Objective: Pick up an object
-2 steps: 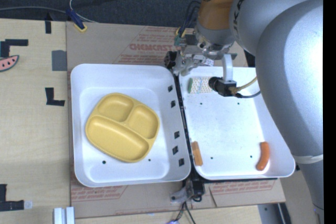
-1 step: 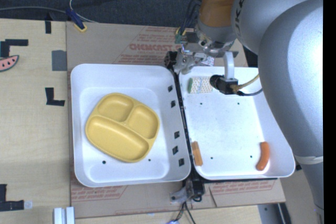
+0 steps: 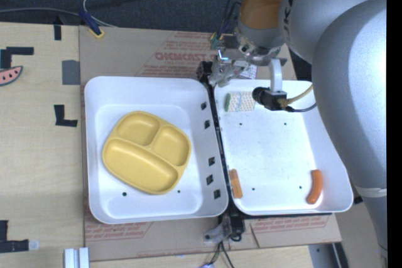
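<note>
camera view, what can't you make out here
- Claw: at the far edge of the right bin, among wrist parts and cables; open or shut is unclear.
- Small patterned thing in that bin: too small to identify.
- Arm: cut off by the right edge, hiding the bench beneath.
</note>
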You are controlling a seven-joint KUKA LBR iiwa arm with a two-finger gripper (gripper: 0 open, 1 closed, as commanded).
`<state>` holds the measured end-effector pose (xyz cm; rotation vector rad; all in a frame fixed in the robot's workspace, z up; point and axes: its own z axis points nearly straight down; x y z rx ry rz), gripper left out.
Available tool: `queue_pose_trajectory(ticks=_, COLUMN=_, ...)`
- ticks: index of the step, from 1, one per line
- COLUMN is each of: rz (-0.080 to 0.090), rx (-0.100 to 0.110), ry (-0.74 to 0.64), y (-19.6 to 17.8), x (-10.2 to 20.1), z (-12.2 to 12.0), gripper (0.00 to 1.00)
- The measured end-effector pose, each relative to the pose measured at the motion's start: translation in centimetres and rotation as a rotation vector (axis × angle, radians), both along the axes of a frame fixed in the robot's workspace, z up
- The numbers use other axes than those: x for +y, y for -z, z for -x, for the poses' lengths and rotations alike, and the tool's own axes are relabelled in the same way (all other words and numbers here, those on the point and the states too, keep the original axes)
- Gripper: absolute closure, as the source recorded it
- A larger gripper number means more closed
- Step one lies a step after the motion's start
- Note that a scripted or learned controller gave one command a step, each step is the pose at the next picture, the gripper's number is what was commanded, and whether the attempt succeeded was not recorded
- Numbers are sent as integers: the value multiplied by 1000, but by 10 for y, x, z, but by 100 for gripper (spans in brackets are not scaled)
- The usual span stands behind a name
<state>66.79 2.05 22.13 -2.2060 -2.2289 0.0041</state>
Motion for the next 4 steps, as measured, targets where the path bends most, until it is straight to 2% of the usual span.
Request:
queue_pose_trajectory(ticks=3, rz=-2, rx=3, ry=-4, y=-28, x=2, z=0, gripper=100)
queue_pose_trajectory(ticks=4, rz=5, rx=-6, ry=12, y=-52, x=-91, z=0, gripper=100)
